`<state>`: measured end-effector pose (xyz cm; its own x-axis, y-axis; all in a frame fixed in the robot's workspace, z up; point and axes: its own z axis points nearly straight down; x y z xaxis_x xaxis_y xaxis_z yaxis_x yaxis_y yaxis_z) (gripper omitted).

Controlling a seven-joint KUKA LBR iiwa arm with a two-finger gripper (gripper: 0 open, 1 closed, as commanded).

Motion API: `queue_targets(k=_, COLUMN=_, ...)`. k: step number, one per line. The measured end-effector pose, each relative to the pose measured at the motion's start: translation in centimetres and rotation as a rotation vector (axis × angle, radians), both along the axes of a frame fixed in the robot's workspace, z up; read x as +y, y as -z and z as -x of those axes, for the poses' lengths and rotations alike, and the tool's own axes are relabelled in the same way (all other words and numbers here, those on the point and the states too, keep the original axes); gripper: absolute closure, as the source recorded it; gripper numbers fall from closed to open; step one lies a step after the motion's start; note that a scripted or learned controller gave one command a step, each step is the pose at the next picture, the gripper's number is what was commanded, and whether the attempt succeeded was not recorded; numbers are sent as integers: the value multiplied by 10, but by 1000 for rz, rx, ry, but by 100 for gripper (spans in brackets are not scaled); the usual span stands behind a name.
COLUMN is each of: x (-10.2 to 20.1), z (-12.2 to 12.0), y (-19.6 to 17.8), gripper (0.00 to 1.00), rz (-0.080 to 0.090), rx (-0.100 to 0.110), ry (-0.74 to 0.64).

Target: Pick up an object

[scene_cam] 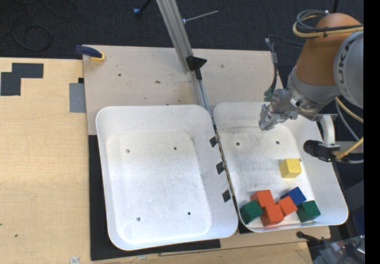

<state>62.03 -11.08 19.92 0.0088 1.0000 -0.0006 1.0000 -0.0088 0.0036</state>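
Dark carpet with loose cables runs across the far side, and in front of it sits the pale bench (142, 76), with a lighter wood panel (35, 156) on the left carrying grey patches. Two white bins sit side by side on the bench. Left bin (113, 132) has a wide speckled floor with plenty of open room, rim curling up all round. Right bin (249, 115) is the busy one, and everything in it is crowded toward the near edge: a yellow block (291, 167) sits alone mid-bin toward the right, and nearer the rim a cluster packs together, with an orange block (270, 206), a blue block (297, 194) and two green blocks (252, 211) touching or just beside one another. One green block (308, 211) sits right against the near right rim. The far half of this bin lies bare. The arm (323, 61) reaches in from the right, orange band showing, and the hand (270, 119) hangs over the far part of the right bin, well apart from the blocks. Whether it is spread or pressed together, I cannot tell; it is too small and blurred. A slanted metal rail (175, 22) crosses the far bench, ending above the gap between the bins. Three black clips (219, 167) line that divide. A blue-and-yellow clamp (90, 52) grips the bench's far left corner. No readable writing anywhere.
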Motion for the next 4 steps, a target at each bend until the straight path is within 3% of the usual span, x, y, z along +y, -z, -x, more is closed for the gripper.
queue_targets(k=1, x=-2, z=0, y=-19, gripper=100, rz=-1, rx=3, ry=-1)
queue_targets(k=2, x=51, z=2, y=-10, gripper=100, rz=-3, rx=8, ry=-13)
queue_targets(k=4, x=143, z=-3, y=-29, gripper=100, rz=-2, rx=5, ry=-13)
